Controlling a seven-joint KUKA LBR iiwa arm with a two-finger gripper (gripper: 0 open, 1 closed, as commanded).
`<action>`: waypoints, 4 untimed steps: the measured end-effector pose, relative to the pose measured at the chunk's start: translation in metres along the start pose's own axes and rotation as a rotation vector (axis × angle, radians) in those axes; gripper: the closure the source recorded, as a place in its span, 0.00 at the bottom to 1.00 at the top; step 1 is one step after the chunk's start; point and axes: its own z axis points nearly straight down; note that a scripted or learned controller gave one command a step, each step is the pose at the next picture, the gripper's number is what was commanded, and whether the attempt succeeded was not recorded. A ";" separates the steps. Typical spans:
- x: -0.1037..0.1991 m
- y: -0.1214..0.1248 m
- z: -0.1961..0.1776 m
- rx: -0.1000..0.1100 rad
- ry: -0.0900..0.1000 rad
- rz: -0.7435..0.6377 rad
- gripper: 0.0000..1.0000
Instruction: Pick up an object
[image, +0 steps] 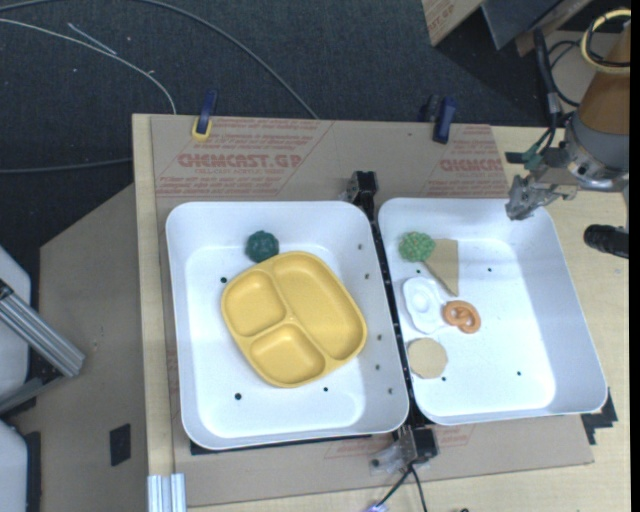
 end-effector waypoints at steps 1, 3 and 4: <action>-0.001 0.002 -0.048 0.000 0.000 -0.001 1.00; 0.094 -0.040 -0.051 0.010 0.006 -0.006 1.00; 0.150 -0.053 -0.056 0.010 0.006 -0.007 1.00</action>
